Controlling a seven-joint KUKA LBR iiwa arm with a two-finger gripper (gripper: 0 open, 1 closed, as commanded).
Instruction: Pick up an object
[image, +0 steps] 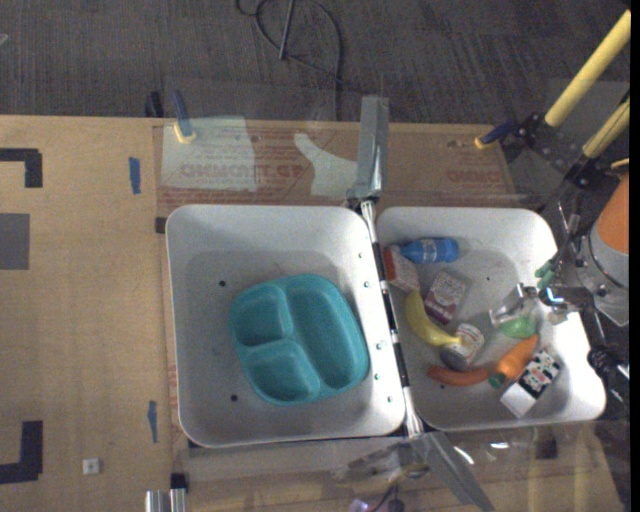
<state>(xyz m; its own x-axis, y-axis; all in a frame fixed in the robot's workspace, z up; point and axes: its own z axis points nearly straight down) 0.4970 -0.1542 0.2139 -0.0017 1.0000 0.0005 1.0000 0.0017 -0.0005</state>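
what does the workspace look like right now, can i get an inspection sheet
surface: brown bench bearing a left bin and a right bin
job's things: right bin holds a blue bottle, banana, carrot, a small packet and a black-and-white box
clutter: teal divided tray in the left bin
hand: at the right bin's right edge, state unclear
cables: dark cable on the floor
surroundings: yellow-handled clamps, blue tape marks

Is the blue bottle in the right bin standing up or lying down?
Lying down: the blue bottle rests on its side near the right bin's back wall, long axis running left to right.
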